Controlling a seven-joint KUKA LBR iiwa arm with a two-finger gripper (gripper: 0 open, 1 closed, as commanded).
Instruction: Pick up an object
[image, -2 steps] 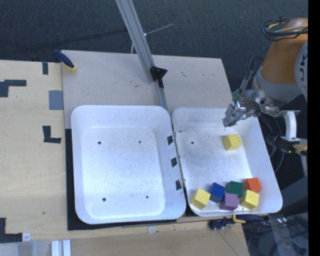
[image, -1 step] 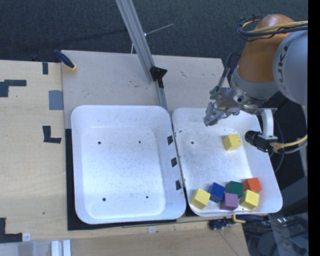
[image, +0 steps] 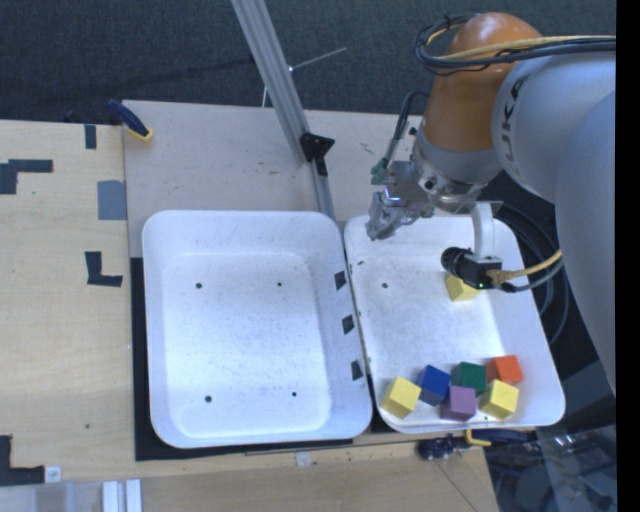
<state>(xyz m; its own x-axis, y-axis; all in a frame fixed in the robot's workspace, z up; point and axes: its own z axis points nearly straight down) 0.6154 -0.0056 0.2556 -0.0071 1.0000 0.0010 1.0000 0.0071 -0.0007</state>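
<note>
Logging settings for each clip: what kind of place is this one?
Probably a robotics lab bench for grasping trials: two white bins side by side, coloured blocks in the right one, tape marks on the bench, and the arm's gripper above.

Bench (image: 220, 160) under two white bins (image: 240, 320)

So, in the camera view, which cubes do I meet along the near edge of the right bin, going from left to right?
Yellow cube → blue cube → purple cube → second yellow cube.
</note>
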